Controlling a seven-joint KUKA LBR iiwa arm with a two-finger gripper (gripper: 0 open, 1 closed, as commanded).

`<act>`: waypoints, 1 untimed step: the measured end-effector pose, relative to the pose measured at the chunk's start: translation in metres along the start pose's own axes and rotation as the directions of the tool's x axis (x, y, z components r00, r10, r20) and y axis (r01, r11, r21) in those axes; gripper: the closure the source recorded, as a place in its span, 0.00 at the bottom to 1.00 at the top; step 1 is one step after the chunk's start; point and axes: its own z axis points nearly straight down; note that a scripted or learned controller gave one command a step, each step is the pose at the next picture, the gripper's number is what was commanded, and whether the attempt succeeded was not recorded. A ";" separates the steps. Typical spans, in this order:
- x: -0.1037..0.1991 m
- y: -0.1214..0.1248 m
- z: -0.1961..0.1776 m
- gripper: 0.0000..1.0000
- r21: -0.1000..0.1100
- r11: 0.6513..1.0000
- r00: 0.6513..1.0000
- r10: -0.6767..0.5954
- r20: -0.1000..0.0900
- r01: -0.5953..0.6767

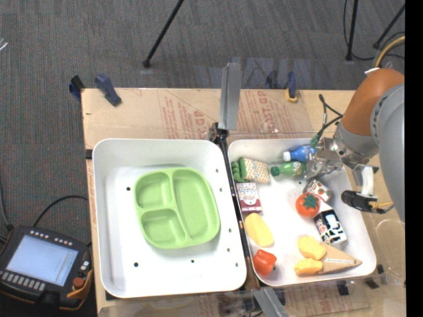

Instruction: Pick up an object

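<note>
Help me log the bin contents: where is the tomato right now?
In the camera view, the tomato lies in the right bin, toward its right side, just below the gripper and left of the small black-and-white carton.

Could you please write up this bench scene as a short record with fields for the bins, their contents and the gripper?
left bin: holds a green divided plate
right bin: holds the loose items
near far wall: blue bottle, green bottle, green-and-tan packet
along left wall: small carton, yellow piece, red pepper
right side: tomato, black-and-white carton, ice-cream cone
gripper: low over the right bin's far right part, beside the bottles
grasp: cannot tell
</note>
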 end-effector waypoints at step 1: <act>0.026 -0.004 -0.035 1.00 -0.002 0.995 0.995 0.097 -0.001 -0.097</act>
